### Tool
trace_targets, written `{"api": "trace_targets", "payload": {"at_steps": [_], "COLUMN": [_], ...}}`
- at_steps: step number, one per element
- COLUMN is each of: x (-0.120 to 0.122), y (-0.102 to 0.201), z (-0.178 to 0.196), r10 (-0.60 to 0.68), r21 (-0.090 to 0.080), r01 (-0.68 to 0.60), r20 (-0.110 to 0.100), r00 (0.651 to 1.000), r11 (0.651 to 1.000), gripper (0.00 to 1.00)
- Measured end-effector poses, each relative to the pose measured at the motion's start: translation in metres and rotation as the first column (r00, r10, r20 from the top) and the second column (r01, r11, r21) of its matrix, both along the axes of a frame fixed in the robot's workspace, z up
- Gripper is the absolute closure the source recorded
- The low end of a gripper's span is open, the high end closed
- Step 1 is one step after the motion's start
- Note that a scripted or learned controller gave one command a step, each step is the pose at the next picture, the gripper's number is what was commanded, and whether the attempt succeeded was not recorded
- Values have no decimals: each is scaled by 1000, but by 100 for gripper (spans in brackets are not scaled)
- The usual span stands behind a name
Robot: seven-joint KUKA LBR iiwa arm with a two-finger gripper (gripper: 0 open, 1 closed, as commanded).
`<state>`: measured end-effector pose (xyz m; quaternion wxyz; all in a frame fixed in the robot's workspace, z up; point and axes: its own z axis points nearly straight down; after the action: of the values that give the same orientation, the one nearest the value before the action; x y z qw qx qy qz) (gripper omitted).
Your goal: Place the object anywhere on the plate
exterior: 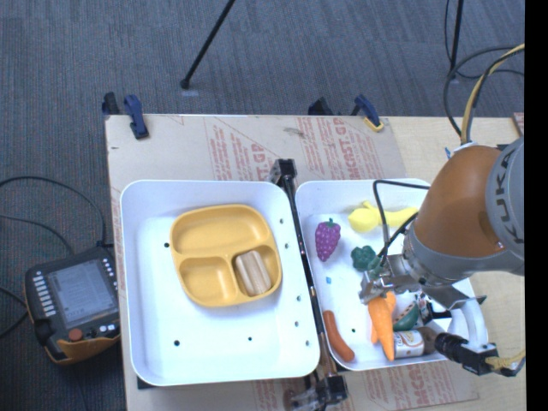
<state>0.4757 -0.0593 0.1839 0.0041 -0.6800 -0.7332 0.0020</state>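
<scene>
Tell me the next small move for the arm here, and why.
Probably lift straight up out of the right bin and check for a catch. The gripper sits low at the top of the carrot, but a firm hold isn't evident. The yellow plate waits in the left bin, already holding a bread roll, so carrying across only makes sense once something is clearly lifted.

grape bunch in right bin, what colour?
Purple grape bunch with a green stem, clearest in the camera view.
</scene>
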Motion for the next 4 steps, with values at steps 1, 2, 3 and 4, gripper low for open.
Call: {"api": "trace_targets", "payload": {"at_steps": [1,2,3,4], "x": [17,-1,43,82], "y": [-26,91,153,228], "z": [37,39,70,102], "r10": [16,106,179,352], "r21": [-2,2,-2,-3], "r01": [-16,-106,-179,-352], "r20": [1,-5,-1,2], "r00": [1000,994,984,936], "r11": [1000,994,984,936], "gripper": [100,100,100,100]}}
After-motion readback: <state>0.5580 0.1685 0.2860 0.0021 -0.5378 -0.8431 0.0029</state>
